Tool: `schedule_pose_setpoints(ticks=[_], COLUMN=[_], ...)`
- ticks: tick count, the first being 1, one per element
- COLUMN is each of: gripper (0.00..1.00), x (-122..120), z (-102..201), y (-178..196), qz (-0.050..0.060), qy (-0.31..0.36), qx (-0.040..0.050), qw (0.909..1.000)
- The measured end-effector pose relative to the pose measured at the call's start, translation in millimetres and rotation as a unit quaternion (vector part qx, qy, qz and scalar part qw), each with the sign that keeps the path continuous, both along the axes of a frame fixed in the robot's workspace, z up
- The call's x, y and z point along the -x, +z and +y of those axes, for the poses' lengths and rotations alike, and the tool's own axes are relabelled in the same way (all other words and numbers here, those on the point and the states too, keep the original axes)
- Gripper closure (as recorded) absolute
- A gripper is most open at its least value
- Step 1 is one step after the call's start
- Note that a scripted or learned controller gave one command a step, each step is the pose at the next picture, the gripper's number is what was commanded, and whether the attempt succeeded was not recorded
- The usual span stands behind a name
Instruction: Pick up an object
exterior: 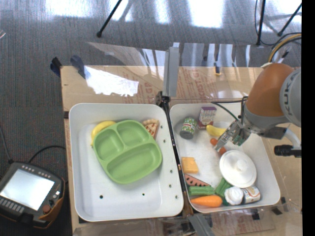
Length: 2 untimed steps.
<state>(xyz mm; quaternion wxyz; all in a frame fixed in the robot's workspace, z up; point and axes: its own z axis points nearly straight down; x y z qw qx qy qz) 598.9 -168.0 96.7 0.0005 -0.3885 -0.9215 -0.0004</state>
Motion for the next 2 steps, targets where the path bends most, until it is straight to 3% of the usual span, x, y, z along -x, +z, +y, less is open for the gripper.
schedule_pose_setpoints(ticks=[1, 2], gripper=[1.00, 1.00], x=[-15, -18], z=[65, 110], y=[123, 172], qz=[-0.007, -0.003], qy=[-0.013, -0.006], qx=[0.0005, 0.0001], qw=[0.9999, 1.0000])
